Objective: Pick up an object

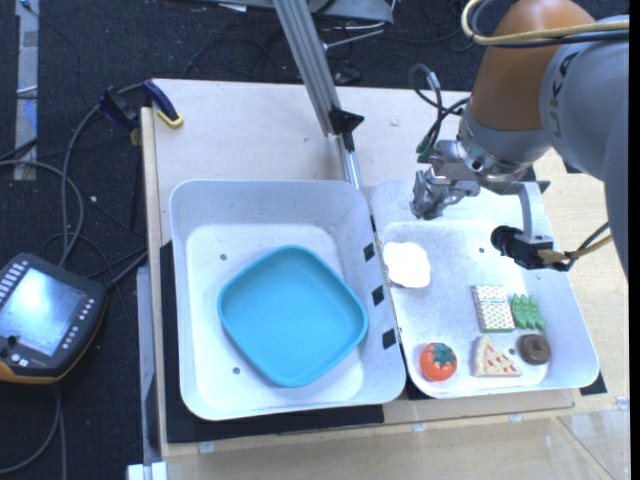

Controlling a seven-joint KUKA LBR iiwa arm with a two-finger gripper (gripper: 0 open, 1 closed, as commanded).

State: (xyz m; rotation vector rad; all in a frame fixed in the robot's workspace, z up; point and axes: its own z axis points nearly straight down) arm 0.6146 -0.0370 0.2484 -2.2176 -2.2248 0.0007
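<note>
My gripper [428, 202] hangs over the far left part of the right bin [455, 243], its fingers pointing down with nothing seen between them. A white rounded object [407, 265] lies just below and left of it, near the bin's left wall. Toward the front of this bin lie a red tomato [438, 361], a pale wedge with red dots [494, 357], a speckled square block [491, 307], a green ridged piece [526, 311] and a brown doughnut-shaped piece [535, 348].
The left bin [200, 218] holds a large blue square plate [290, 314]. A slanted metal pole [310, 53] rises behind the bins. A teach pendant [40, 313] lies on the floor at left.
</note>
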